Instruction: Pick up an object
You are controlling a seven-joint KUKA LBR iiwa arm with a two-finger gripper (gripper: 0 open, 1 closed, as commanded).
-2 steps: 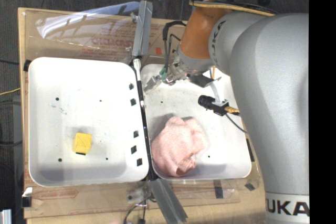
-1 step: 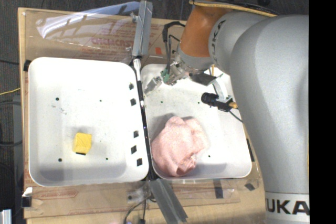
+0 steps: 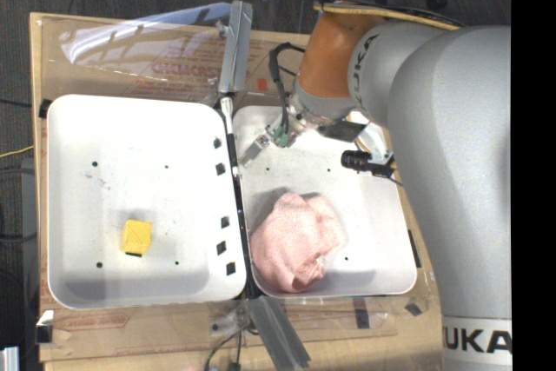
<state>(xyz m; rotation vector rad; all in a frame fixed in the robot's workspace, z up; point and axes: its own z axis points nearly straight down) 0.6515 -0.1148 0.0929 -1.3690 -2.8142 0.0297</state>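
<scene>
A crumpled pink cloth [image 3: 295, 241] lies in the right bin [image 3: 382, 213], toward its front left. A small yellow block [image 3: 136, 236] rests in the left bin [image 3: 87, 126], near the front. My gripper [image 3: 261, 145] is low in the far left corner of the right bin, close to the divider between the bins. It is well behind the pink cloth and apart from it. The orange band [image 3: 326, 56] and grey wrist sit just above and hide part of that corner.
The big grey arm body [image 3: 460, 187] covers the right bin's right side. A black cable connector [image 3: 360, 161] sticks out over the bin's back. A clear plastic sheet [image 3: 148, 39] lies on the bench behind the left bin.
</scene>
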